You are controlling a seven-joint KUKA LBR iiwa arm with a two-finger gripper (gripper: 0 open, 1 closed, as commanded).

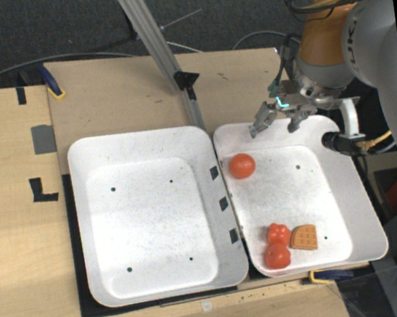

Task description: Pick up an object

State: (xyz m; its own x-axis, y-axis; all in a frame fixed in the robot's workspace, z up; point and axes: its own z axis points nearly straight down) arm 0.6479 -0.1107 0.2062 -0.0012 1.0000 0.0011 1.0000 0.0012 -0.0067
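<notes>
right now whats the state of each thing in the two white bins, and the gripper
two-finger gripper: open, nothing between its fingers, over the right bin's far rim
round orange-red ball: lying loose, far left of the right white bin
red pepper-shaped toy: resting near front, touching the waffle
tan waffle-patterned square: lying flat
left white bin: sitting flat

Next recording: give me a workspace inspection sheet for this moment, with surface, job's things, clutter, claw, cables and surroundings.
Surface: tan bench bearing left bin and right bin.
Job's things: red ball near the right bin's far left corner; red pepper-like toy and waffle-like piece close together at its near edge.
Clutter: nothing seen in the left bin.
Claw: claw open over the right bin's far rim, holding nothing.
Cables: black cables behind the bench.
Surroundings: metal post; dark floor.
</notes>
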